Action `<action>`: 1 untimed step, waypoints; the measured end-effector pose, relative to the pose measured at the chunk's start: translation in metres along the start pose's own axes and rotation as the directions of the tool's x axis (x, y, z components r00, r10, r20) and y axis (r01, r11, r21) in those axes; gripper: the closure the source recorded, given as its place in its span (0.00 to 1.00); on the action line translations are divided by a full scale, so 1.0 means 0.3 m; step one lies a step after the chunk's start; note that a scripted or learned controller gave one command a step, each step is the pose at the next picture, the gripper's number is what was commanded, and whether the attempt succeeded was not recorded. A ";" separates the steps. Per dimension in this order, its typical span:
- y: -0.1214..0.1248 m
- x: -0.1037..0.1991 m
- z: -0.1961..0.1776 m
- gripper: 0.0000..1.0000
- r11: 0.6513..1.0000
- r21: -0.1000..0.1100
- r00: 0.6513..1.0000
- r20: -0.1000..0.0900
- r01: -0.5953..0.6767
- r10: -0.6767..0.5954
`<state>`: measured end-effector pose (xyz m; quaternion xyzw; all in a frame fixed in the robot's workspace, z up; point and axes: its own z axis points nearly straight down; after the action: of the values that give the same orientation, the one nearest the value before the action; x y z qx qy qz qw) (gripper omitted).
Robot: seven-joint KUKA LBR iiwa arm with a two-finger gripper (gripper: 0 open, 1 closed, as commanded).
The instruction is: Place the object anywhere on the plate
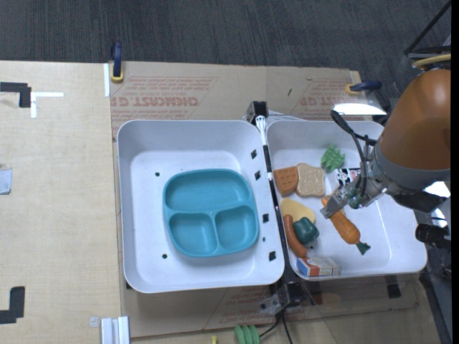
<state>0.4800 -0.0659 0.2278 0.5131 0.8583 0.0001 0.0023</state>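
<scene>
Hovering low over the right bin (401, 264), my gripper (349, 196) sits at the toy carrot's (344, 226) upper end; I cannot tell its state. The blue divided plate (211, 212) waits far beyond, in the left bin (136, 192).

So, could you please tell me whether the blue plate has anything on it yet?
Nothing on it yet. All three compartments of the blue plate show bare blue, and the carrot lies in the right bin beside the gripper.

Bright, even overhead light — glare on the white bins (136, 213), soft shadows, slight blur.
</scene>
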 end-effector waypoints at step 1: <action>0.078 0.141 0.000 1.00 0.985 -0.001 0.985 0.000 -0.171 0.171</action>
<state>0.4805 -0.0176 0.2277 0.5849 0.8111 0.0008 0.0024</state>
